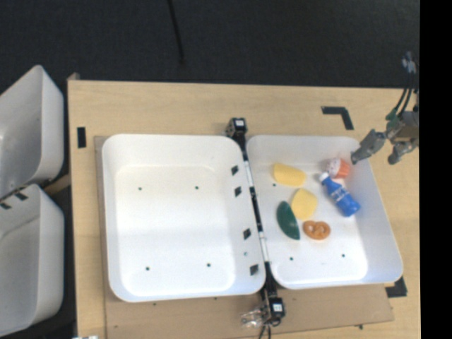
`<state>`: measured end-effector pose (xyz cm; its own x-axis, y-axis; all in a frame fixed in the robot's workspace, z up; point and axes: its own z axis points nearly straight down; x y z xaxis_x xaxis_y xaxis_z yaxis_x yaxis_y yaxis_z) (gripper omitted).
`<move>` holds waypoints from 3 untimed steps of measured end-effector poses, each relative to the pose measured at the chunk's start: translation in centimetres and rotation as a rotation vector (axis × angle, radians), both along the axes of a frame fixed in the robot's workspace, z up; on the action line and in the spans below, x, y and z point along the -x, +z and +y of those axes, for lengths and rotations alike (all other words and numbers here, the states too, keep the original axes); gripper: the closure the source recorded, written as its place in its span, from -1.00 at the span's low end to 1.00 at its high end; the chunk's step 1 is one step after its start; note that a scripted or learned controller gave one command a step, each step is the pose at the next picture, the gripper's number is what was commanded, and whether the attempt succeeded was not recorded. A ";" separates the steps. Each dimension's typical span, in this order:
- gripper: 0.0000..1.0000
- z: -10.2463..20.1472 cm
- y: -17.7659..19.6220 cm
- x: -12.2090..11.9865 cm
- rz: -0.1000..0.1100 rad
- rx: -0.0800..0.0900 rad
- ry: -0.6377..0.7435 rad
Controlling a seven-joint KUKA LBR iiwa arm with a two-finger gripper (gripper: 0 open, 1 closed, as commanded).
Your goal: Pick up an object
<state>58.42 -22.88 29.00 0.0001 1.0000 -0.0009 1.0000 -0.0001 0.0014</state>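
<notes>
- You see the gripper [382, 147] at the far right corner of the right bin [353, 270], just over its rim, with the rest of the arm running off past the bench's right edge.
- Its 2 fingers [367, 147] stand apart and slant down toward the bin, spread wide with nothing between them, so the jaws are released.
- Look inside the right bin for the 6 objects, all grouped in its middle and far part.
- A small orange and white object [337, 167] lies near the far right corner, closest to the fingers but apart from them.
- A blue bottle [340, 195] lies tilted just beside it, toward the right wall.
- A yellow piece [289, 174] sits near the far left side, and a second yellow piece [304, 203] lies at the bin's centre.
- A dark green piece [287, 219] touches that second yellow piece on its left.
- An orange ring-shaped piece [316, 229] lies just beside the green one, toward the near edge.
- The left bin [113, 189] sits beside it, touching along the shared middle rim.
</notes>
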 end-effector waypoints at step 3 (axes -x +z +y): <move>1.00 -0.1 1.0 7.1 -0.012 0.006 0.002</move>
<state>51.29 -22.98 30.00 -0.0023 1.0000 -0.0065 0.9999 0.0024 0.0131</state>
